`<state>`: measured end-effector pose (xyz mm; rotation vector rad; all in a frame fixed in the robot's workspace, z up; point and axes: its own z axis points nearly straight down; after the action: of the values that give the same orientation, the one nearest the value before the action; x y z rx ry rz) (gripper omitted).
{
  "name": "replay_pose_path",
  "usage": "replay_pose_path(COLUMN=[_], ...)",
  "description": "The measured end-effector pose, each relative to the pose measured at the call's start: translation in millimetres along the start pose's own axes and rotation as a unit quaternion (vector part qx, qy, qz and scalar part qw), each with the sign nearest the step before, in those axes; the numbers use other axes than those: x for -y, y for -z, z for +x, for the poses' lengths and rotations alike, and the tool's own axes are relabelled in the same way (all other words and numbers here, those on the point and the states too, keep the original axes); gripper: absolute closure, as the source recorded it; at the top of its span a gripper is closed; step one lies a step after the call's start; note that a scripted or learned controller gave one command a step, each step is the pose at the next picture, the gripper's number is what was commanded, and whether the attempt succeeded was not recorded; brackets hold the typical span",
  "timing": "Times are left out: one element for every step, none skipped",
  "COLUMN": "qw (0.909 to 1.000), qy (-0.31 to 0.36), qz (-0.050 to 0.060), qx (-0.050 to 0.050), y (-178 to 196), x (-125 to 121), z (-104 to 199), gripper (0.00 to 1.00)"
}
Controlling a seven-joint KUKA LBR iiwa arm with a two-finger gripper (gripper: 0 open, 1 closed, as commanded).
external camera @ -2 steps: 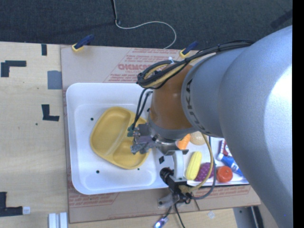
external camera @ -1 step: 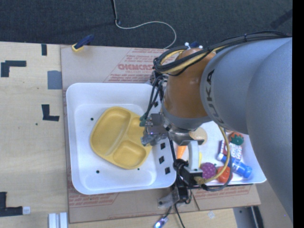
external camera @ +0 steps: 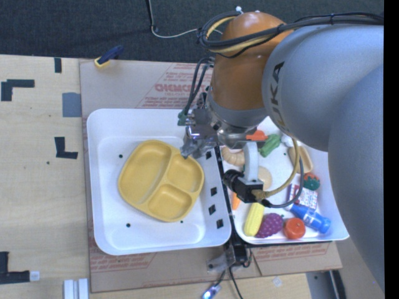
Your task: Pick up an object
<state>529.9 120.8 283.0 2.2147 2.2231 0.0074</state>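
Note:
A yellow divided plate [external camera: 159, 179] lies in the left white bin [external camera: 95, 167]. The right white bin [external camera: 340, 230] holds several toy foods: a yellow corn cob [external camera: 254, 219], purple grapes [external camera: 271, 224], an orange-red ball [external camera: 294, 228], a blue bottle [external camera: 312, 218], a green piece [external camera: 270, 144] and a strawberry [external camera: 310, 182]. My gripper [external camera: 196, 139] hangs over the wall between the bins, at the plate's upper right rim. Nothing shows held in it. The arm hides much of the right bin.
A tan piece [external camera: 234, 159] and a small orange piece [external camera: 235, 200] lie by the right bin's left wall. A white and red packet [external camera: 305, 198] lies near the bottle. Brown cardboard [external camera: 124, 86] underlies both bins; a yellow and blue clip [external camera: 108, 55] sits at its far corner.

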Motion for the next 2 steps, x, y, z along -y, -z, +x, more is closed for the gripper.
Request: replay_pose_path(qw=[1.0000, 1.0000], qy=[0.002, 0.001], qz=[-0.005, 0.009], qx=[-0.002, 0.002], y=[121, 17], x=[-51, -7], z=[66, 99], gripper=[1.00, 1.00])
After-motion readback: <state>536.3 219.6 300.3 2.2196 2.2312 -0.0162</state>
